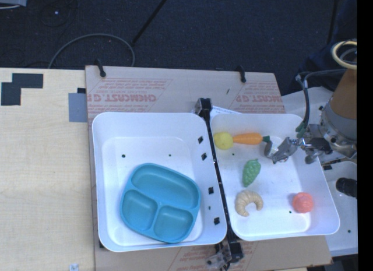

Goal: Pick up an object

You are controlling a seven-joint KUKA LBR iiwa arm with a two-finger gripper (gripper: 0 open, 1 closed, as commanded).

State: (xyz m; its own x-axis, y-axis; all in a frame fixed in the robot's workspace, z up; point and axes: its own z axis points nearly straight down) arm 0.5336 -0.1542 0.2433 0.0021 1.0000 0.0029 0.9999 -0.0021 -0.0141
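Right bin [326,220] is the landmark here; all the loose candidates sit inside it, which is presumably why the arm reaches over its far right wall. Tool [284,150] hangs low over the bin's upper middle, fingers look slightly parted with nothing visible between them, so I'd call it open and not gripping anything. Closest target: the carrot [247,138], lying flat along the bin's far side, its green stem end just beside the tool, maybe touching, can't resolve that. Lemon [223,141] sits at the carrot's other end, against the bin's left wall. Green piece [251,172], looks like a grape bunch or pepper, lies near bin centre, just below-left of the tool. Croissant [249,201] toward the near side, pink-red round fruit [302,202] in the near right area, well apart from the rest. Left bin [111,127] holds a blue divided plate [158,201], tilted against its near side, not a likely pick. Judgement: approach stage, nothing lifted. Risk: carrot is thin and round, a pinch on the stem tip could roll it or slip off.
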